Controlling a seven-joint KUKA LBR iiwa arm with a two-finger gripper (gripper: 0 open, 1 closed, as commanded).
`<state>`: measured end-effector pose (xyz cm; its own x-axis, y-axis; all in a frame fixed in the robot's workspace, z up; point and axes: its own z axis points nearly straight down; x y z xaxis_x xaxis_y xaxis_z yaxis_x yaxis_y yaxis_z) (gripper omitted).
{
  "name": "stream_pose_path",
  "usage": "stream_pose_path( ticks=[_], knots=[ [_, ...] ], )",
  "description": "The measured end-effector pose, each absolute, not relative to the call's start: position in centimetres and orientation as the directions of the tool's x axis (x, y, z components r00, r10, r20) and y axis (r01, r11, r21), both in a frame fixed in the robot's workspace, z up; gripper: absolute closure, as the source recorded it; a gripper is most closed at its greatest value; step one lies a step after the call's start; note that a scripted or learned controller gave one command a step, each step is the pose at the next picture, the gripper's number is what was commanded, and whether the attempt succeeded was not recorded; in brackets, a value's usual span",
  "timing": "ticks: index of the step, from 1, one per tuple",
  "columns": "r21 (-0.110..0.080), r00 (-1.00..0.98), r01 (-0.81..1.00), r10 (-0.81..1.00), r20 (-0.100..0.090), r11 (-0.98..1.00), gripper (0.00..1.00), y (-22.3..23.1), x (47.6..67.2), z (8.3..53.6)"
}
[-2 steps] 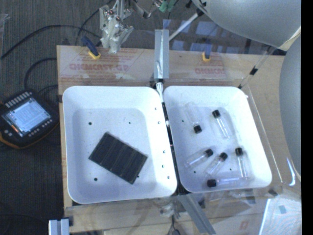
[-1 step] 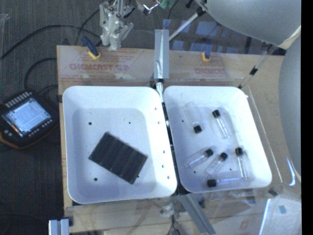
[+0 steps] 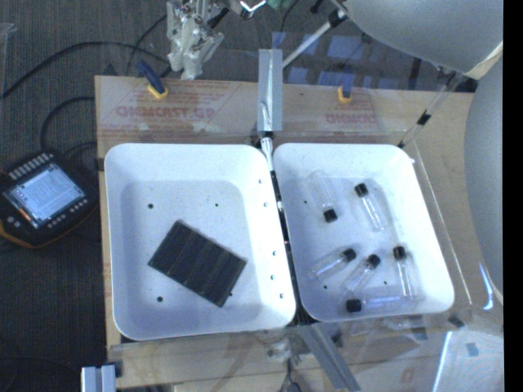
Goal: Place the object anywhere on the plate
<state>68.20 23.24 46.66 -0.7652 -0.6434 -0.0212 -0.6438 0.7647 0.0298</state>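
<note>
Camera view, for you, from its left edge across. A pendant (image 3: 42, 196) with a lit screen lies off the counter (image 3: 204, 113), well to the left of the gripper (image 3: 189, 54) and nearer the view's bottom.

Next comes the left bin (image 3: 122, 219), sitting below the gripper in the view and well apart from it. In it you see the plate (image 3: 197, 263), a dark ribbed slab lying flat and turned at a slant, almost straight down the view from the gripper. Nothing lies on it.

A yellow clamp (image 3: 154, 82) grips the counter's far edge just left of the gripper. The gripper itself hangs past that far edge, outside both bins. You cannot tell whether it is released or clenched, or whether anything sits in it; it reads as a pale, blurred shape.

Right of the gripper a grey metal bar (image 3: 270, 92) runs down to the seam between the bins.

Further right is the right bin (image 3: 409, 174), holding the vials (image 3: 369, 206): six clear tubes with black caps, all lying on their sides, well apart from the gripper and from the plate. Two lie toward the bin's far half, four toward its near edge.

A second clamp (image 3: 345, 96) sits on the counter's far edge, and the arm (image 3: 409, 6) fills the top right corner.
</note>
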Motion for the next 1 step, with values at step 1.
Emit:
stream_pose_path(
  ticks=[1],
  knots=[
    [0.035, -0.767, -0.641, -0.641, -0.025, 0.766, 1.0, 23.22, 68.44, 47.37]
  ],
)
